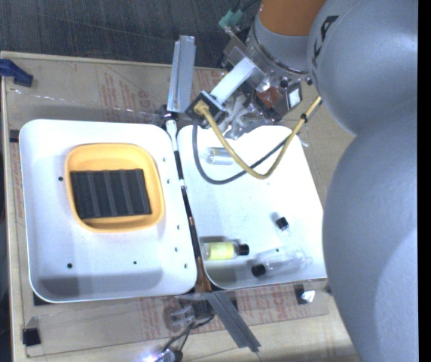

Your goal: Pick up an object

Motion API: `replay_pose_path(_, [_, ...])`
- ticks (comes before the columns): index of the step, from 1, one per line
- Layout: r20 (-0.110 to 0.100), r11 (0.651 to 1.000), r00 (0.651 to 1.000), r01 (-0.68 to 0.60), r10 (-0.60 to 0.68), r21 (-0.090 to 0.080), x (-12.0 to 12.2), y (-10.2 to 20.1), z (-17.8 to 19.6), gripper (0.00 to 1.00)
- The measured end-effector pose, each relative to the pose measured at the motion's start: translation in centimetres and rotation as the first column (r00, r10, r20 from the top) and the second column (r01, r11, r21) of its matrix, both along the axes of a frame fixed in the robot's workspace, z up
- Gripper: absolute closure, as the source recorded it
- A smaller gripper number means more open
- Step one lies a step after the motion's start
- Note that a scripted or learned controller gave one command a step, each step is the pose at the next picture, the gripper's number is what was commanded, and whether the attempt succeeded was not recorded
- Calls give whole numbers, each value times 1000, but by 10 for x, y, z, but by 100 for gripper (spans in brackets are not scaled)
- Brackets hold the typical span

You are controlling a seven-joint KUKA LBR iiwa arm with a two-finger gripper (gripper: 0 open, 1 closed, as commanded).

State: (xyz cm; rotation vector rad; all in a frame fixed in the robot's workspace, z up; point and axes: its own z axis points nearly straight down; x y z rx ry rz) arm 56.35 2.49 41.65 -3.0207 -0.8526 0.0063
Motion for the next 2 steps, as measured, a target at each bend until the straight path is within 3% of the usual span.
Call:
replay_pose_path(1, [6, 961, 961, 277, -277, -1, 31, 92, 25, 100])
replay_pose_path(2, [0, 942, 942, 337, -337, -6, -4, 35, -72, 100])
